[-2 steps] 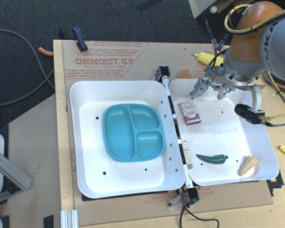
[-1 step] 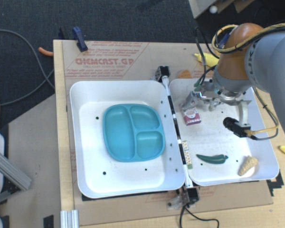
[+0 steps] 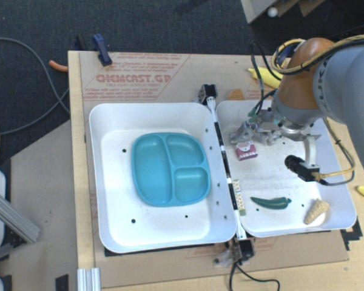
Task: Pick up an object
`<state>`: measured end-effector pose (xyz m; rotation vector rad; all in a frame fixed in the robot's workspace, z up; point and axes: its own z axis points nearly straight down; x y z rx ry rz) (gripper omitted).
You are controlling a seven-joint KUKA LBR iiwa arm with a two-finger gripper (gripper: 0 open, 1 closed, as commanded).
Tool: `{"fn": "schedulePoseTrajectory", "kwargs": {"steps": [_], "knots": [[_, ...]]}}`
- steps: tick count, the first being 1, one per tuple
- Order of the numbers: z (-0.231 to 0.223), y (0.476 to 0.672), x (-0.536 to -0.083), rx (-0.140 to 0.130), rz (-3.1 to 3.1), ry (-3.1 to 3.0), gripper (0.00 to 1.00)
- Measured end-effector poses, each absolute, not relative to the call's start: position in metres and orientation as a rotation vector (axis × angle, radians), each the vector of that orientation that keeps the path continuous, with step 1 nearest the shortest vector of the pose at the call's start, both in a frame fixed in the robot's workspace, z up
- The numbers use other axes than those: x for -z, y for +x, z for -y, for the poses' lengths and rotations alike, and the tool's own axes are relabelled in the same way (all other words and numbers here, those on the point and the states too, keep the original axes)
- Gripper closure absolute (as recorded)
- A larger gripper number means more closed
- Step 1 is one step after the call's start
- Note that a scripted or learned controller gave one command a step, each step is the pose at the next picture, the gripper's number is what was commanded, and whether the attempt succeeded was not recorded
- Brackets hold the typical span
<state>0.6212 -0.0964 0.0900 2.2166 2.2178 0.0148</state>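
In the right bin (image 3: 343, 214) a small pink-and-white block (image 3: 247, 153) lies near the upper left corner. My gripper (image 3: 247, 136) hangs just above the block's far side, pointing toward the bin's left wall; whether it touches the block cannot be told. A green pepper (image 3: 270, 202) lies near the bin's front edge. A pale ridged piece like a corn cob (image 3: 316, 211) rests at the front right.
The left bin (image 3: 109, 223) holds a teal divided plate (image 3: 170, 167). A black connector with a yellow cable (image 3: 301, 168) hangs over the right bin's middle. The grey arm with its orange band (image 3: 306, 71) covers the bin's far right. A blue clamp (image 3: 101, 48) sits on the cardboard behind.
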Motion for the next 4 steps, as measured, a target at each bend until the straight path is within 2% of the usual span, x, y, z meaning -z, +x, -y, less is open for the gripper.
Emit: {"fn": "schedulePoseTrajectory", "kwargs": {"steps": [1,2,3,4], "knots": [[0.096,0.622,-0.101,-0.017,-2.216,2.215,1.0],[0.096,0.622,-0.101,-0.017,-2.216,2.215,0.0],[0.092,0.58,-0.085,0.001,-2.222,2.224,0.0],[0.095,0.597,-0.085,-0.002,-2.22,2.221,0.0]]}}
